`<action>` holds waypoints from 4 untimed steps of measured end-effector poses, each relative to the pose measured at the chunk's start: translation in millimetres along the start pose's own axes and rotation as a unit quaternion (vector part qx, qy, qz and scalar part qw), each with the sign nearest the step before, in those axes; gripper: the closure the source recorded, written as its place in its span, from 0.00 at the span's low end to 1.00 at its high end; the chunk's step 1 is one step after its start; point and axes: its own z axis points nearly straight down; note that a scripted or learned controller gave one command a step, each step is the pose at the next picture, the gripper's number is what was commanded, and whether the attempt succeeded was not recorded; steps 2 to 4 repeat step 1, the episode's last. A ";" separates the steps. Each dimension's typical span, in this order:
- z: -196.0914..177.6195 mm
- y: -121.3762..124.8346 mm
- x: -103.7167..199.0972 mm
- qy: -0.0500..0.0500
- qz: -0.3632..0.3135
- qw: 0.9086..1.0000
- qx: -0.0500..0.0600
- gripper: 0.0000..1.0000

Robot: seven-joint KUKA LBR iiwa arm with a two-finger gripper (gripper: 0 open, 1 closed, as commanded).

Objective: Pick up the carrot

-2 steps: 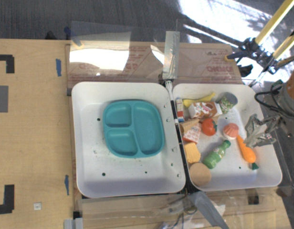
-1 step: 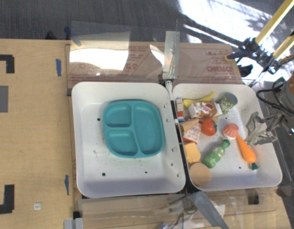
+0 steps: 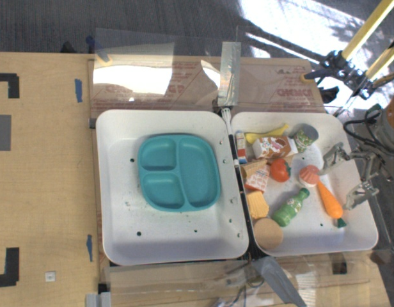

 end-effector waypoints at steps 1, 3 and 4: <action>116.0 28.0 13.5 0.009 -0.060 0.998 -0.008 0.00; 116.0 28.0 13.5 0.009 -0.060 0.998 -0.008 0.00; 116.0 28.0 13.5 0.009 -0.060 0.998 -0.008 0.00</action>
